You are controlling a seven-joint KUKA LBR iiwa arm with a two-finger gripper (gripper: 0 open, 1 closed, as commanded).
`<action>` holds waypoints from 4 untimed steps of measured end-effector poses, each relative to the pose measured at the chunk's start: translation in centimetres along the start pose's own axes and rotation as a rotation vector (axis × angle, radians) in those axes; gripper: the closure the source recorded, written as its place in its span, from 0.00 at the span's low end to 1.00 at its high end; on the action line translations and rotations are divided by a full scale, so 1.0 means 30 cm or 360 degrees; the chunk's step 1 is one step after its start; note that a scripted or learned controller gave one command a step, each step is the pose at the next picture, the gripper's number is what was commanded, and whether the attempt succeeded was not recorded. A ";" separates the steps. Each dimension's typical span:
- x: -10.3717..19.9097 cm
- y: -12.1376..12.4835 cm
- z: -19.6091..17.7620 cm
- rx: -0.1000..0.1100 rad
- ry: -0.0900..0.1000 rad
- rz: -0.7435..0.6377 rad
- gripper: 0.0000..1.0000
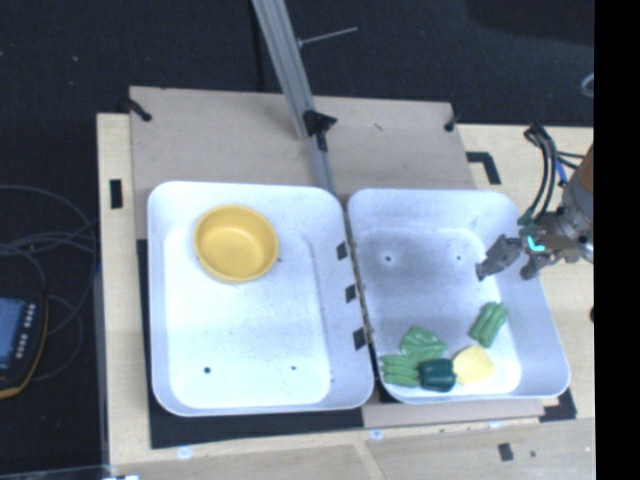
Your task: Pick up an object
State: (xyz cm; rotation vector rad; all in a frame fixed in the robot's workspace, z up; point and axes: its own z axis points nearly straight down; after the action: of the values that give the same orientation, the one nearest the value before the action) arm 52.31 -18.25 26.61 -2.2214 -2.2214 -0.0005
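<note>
The end effector (510,258) hangs over the right bin (420,218), fingers spread wide, holding nothing. The green toy (489,322) lies just nearer (beside a yellow one (474,366)). Next, it should drop down and squeeze.

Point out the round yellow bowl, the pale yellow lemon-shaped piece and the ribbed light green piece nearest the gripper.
Round yellow bowl (236,242): camera view, inner floor.
Pale yellow lemon-shaped piece (474,366): camera view, middle.
Ribbed light green piece (489,323): camera view, mid-body.
</note>
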 end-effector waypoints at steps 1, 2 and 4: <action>0.000 0.000 0.000 0.0000 0.0000 0.0000 0.00; -0.006 -0.034 0.164 0.0006 0.0000 0.0001 0.00; 0.008 -0.066 0.509 0.0006 0.0000 0.0001 0.00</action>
State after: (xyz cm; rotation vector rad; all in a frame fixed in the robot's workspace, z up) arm 50.35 -18.00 11.34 -2.2203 -2.2185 0.0031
